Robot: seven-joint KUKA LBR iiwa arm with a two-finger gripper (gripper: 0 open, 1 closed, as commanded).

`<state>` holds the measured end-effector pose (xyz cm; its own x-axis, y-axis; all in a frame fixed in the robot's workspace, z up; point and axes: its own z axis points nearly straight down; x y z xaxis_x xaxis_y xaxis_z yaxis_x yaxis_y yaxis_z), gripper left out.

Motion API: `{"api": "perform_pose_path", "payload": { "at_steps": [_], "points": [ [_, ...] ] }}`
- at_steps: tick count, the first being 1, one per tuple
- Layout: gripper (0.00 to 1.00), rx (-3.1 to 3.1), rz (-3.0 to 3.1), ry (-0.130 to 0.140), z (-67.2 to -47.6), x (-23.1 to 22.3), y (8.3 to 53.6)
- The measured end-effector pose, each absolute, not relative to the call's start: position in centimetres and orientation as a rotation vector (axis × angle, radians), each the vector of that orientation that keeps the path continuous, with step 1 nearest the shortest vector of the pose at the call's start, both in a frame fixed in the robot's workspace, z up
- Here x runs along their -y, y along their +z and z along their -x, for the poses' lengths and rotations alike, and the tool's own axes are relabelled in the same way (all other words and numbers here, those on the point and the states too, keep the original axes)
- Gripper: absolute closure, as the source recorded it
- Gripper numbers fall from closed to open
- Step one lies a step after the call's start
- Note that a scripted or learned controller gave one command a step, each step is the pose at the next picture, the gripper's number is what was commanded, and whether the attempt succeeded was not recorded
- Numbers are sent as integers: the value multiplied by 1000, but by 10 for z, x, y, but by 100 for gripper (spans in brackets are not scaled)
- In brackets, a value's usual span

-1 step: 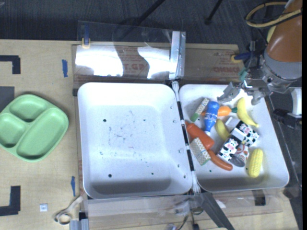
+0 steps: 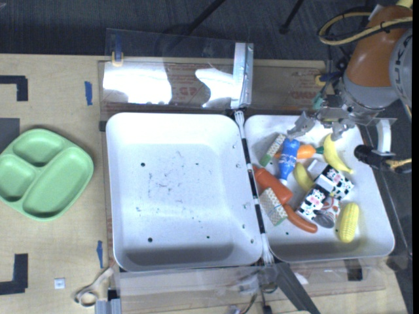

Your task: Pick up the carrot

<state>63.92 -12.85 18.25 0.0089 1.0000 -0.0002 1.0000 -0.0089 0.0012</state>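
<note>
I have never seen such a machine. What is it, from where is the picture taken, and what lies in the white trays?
One camera looks down at a slant on a bench. The grey and orange robot arm reaches in from the right; its gripper hangs open over the right bin, holding nothing. In that bin lie toy foods: the carrot, a banana, a corn cob, a blue can. A left bin sits beside it, and a green divided plate rests on the bench.
</note>
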Motion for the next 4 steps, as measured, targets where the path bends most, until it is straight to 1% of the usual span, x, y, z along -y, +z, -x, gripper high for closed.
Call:
{"api": "perform_pose_path", "payload": {
  "at_steps": [1,2,3,4],
  "points": [
    [0,-2150,-2268,18,-642,145,114],
    [0,-2145,-2296,16,-656,167,90],
    [0,-2290,-2144,4,-668,136,87],
    [100,-2288,-2141,7,-669,136,98]
  ]
}}
